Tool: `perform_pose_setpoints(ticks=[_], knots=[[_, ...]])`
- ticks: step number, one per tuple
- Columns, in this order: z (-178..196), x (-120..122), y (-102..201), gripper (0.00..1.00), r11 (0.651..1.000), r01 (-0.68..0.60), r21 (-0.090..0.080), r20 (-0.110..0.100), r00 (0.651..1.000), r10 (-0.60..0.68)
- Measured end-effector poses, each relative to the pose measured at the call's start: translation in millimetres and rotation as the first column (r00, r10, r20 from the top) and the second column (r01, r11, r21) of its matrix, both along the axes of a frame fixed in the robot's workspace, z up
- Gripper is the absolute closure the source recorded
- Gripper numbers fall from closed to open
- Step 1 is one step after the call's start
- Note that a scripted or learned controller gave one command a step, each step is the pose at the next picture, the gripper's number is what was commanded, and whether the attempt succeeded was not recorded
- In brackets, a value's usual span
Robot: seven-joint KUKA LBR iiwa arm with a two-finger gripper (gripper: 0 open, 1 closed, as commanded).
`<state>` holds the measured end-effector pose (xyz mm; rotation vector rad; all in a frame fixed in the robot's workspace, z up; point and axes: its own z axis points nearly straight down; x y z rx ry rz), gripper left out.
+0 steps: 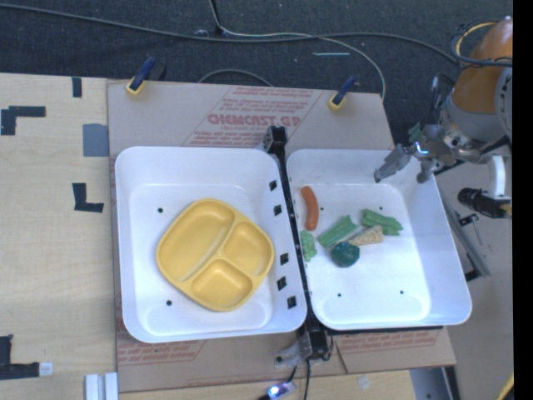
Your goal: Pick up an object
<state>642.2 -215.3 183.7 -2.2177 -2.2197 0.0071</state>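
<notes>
- The gripper hangs over the far right corner of the right bin, its two grey fingers spread apart with nothing between them.
- The arm, grey with an orange band, reaches in from the right edge, above the bin's far right rim.
- In the right bin, a small cluster of toy food lies left of centre, well apart from the gripper.
- An orange sausage lies lengthwise near the bin's left wall, at the far end of the cluster.
- A pale green piece sits just near of the sausage, close to the same wall.
- A long green piece lies at a slant in the middle of the cluster.
- A dark teal round object sits at the near end, touching or just beside a yellowish piece.
- Another green piece lies at the right of the cluster, the closest one to the gripper.
- The left bin holds a yellow divided plate with three compartments, lying flat near its centre.
- Both bins rest on a brown cardboard sheet on the tabletop, clipped by two yellow-and-blue clamps at its far edge.
</notes>
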Motion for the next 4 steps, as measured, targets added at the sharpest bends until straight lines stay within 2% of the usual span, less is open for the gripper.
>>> perform_pose_setpoints(ticks=[2, 3, 4], knots=[[-101, 8, -1, 0.0, 1.0, -0.002, -0.002, 0.005, 1.0, 0.002], [-87, 10, -1, 1.0, 1.0, -0.003, -0.005, 0.01, 1.0, 0.003], [-41, 5, -6, 1.0, 1.0, 0.0, -0.001, 0.009, 1.0, 0.0]])
